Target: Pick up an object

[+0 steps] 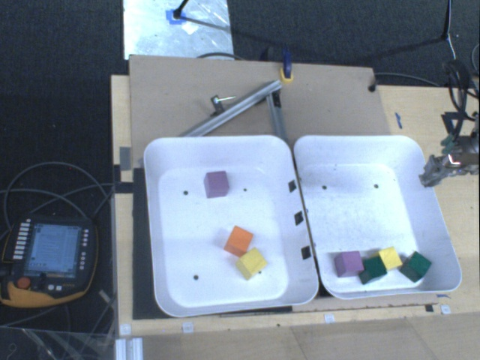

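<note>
In the left bin (161,223) a purple cube (216,184) lies toward the back. An orange cube (238,240) and a yellow cube (251,263) touch each other nearer the front. Along the front wall of the right bin (360,147) sits a row of blocks: a purple cube (348,262), a dark green block (372,268), a yellow cube (389,258) and another green block (415,265). My gripper (438,171) is at the far right, over the right bin's right rim and well away from every block. Nothing is seen in its grasp.
A teach pendant (45,261) with its cable lies left of the bench. Two metal rods (236,105) and a yellow clamp (286,70) sit on the board behind the bins. A shiny sheet (176,17) lies on the floor beyond.
</note>
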Available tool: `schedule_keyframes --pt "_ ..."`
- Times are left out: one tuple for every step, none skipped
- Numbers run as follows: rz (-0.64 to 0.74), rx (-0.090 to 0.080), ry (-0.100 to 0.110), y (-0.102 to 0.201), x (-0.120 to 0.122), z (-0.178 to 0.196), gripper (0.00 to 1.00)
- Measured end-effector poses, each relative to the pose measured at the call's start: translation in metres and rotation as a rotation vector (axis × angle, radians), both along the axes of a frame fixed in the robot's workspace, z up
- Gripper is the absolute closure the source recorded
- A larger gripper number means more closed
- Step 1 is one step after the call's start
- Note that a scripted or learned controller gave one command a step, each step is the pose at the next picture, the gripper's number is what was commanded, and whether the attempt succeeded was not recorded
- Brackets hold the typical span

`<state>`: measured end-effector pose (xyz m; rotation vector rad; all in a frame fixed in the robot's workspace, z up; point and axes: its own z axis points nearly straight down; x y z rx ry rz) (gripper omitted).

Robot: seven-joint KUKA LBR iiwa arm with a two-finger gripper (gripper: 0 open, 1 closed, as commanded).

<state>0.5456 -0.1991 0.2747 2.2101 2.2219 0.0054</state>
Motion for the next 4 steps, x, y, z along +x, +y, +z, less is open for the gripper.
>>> schedule_keyframes --pt "0.004 0.004 0.008 0.052 -0.011 -0.012 1.0" --pt "0.005 0.005 0.007 0.102 -0.018 -0.026 1.0" --pt "0.006 0.006 0.007 0.16 -0.022 -0.038 1.0" --pt "0.006 0.005 0.006 0.21 -0.015 -0.043 1.0"
